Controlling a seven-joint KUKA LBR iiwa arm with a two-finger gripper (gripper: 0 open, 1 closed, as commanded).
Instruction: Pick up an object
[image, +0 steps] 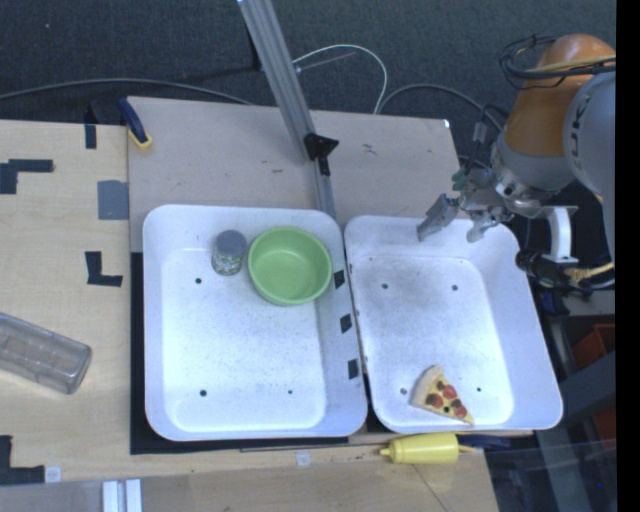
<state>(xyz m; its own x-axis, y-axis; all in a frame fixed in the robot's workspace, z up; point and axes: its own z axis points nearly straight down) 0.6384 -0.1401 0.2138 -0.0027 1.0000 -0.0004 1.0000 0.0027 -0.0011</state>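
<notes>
A toy pizza slice (440, 393) lies near the front edge of the right bin (400, 300). In the left bin (240, 370) a green bowl (290, 265) sits at the back, with a small grey-capped jar (229, 252) just to its left. My gripper (455, 222) hangs over the back rim of the right bin, far from all three objects. Its two grey fingers (433, 220) are spread apart with nothing between them.
A yellow mustard bottle (424, 449) lies on the bench just in front of the right bin. A clear plastic container (40, 353) rests on the wooden surface at far left. A slanted metal pole (290, 90) rises behind the bins.
</notes>
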